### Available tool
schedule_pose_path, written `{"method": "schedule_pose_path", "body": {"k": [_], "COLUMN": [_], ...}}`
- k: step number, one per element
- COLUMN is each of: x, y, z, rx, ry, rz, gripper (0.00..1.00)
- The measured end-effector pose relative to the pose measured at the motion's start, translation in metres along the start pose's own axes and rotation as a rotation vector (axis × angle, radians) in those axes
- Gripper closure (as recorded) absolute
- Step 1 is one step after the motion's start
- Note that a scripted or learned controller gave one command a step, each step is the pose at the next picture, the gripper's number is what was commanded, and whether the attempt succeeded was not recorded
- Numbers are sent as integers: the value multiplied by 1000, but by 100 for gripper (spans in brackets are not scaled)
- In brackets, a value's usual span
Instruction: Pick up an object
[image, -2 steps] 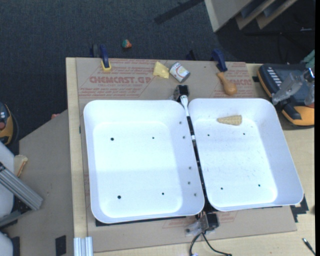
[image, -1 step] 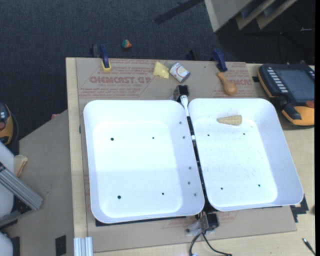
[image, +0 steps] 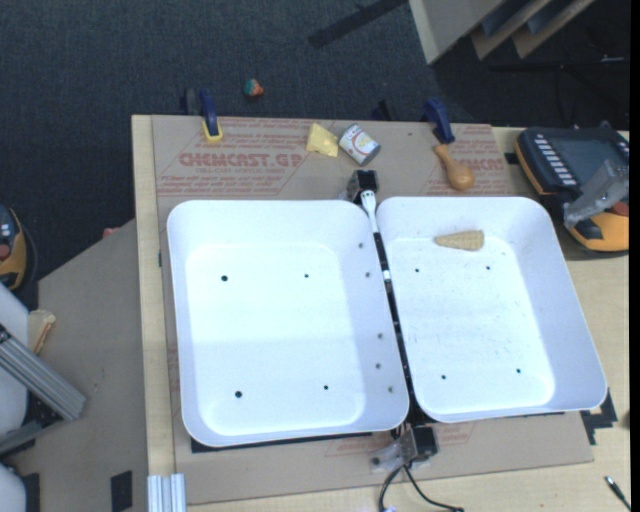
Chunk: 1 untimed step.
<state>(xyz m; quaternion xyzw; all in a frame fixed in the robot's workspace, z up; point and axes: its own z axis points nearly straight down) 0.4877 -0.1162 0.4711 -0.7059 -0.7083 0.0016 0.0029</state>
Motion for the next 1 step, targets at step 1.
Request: {"method": "schedule_pose_path", "body": {"k": [1], "x": [-2], "y": [2], "z": [-14], "rx": [-13], "ry": [-4], "rz": [2], "gripper": [100]}}
